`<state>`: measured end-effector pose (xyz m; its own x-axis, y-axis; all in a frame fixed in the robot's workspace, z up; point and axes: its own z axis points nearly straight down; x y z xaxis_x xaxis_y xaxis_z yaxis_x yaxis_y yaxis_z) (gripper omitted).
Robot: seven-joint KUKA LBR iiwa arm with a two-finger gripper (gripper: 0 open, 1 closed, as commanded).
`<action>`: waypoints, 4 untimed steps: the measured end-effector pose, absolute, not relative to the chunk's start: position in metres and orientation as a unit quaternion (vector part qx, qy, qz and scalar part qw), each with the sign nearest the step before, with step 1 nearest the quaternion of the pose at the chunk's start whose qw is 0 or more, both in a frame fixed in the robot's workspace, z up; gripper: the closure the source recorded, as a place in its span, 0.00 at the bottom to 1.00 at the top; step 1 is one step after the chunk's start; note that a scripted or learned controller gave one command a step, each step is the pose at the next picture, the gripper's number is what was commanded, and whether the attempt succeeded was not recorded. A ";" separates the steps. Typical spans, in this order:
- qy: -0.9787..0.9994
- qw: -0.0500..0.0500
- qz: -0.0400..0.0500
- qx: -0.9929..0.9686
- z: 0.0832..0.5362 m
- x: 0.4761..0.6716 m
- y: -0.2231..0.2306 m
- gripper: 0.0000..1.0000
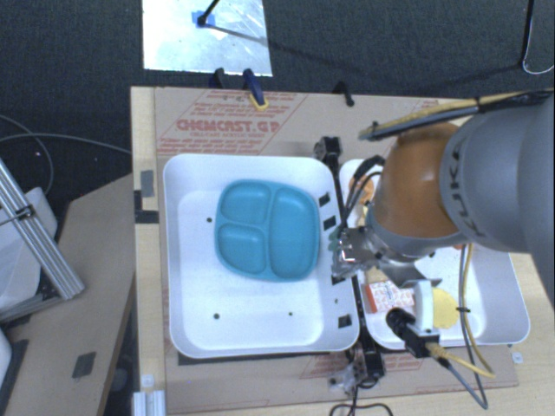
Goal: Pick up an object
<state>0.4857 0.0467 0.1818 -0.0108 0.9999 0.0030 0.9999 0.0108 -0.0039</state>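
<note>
Lying flat in left bin [182,319] — blue plate [266,230], long axis left-right.

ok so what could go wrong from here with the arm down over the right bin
The arm covers most of the right bin, so a grasp there can't be checked from this view. The red-and-white packet and the yellow item lie close together near the bin's front edge, so a pick might catch both or push one against the wall. The loose yellow cable hanging by the bin could snag.

Blue divided plate [267,230] in white bin [186,319]; grey arm [503,185], orange band [414,189]; yellow piece [445,308].
</note>
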 end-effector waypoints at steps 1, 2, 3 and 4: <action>-0.710 -0.002 -0.003 -0.704 0.185 0.557 0.088 1.00; -0.711 0.001 -0.002 -0.704 0.239 0.485 0.124 1.00; -0.705 -0.005 -0.004 -0.709 0.350 0.488 0.031 1.00; -0.708 -0.001 -0.001 -0.706 0.344 0.487 0.036 0.00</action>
